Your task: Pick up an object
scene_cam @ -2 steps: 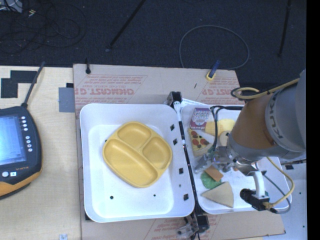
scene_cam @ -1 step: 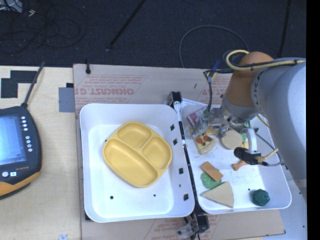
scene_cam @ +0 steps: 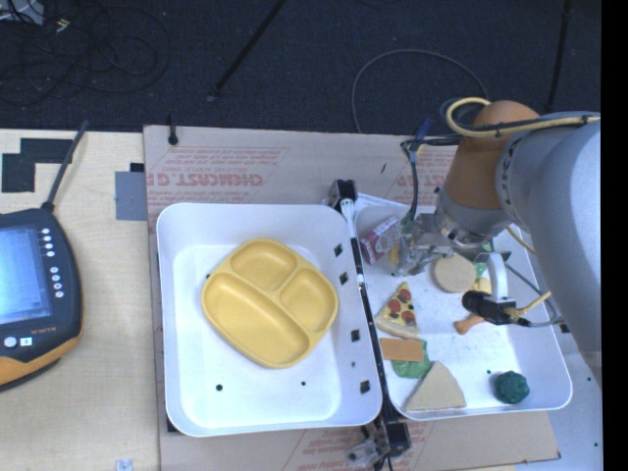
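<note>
Cardboard-covered bench (scene_cam: 245, 170), two white bins: left bin (scene_cam: 186, 263) with yellow divided plate (scene_cam: 270, 300). Gripper (scene_cam: 417, 248) low over right bin (scene_cam: 549, 381), near pizza slice (scene_cam: 399, 308); grasp state impossible to tell. Best to descend straight, centred on one toy, away from wall.

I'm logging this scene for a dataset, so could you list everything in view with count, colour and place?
bins: 2, white, side by side on the bench
plate: 1, yellow, divided, left bin
pizza slice: 1, red-topped, right bin
wedge: 1, tan, right bin front
ball: 1, dark green, right bin corner
disc: 1, beige, right bin
pendant: 1, black and orange, far left
arm: 1, grey with an orange band
end effector: 1, over the right bin
</note>
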Controlling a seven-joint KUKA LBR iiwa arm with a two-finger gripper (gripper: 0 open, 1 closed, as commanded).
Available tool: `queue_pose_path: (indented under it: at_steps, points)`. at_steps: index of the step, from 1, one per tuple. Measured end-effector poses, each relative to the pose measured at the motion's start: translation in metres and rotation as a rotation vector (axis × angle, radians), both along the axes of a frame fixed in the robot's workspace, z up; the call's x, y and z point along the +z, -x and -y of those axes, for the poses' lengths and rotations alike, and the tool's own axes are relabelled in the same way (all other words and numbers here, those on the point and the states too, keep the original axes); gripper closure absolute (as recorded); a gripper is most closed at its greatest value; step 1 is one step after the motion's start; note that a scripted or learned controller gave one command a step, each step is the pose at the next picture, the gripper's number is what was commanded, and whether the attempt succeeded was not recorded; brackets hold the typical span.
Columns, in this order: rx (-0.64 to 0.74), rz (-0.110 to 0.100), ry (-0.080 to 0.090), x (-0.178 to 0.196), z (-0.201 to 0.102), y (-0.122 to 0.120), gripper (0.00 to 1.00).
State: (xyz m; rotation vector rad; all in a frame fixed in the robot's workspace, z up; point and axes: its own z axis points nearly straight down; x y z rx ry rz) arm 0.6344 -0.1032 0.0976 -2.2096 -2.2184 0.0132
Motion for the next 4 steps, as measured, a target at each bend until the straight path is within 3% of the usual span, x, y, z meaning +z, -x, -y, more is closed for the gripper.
queue_pose_path:
  at_steps: [1,2,3,4]
  points:
    - [0.001,-0.001,0.000,0.000,0.000,0.000,0.00]
    - [-0.007,0.014,0.001,-0.011,-0.009,0.054,0.00]
    - [-0.005,0.008,-0.006,-0.003,-0.010,0.052,1.00]
    - [0.002,0.016,0.000,0.093,-0.060,0.026,1.00]
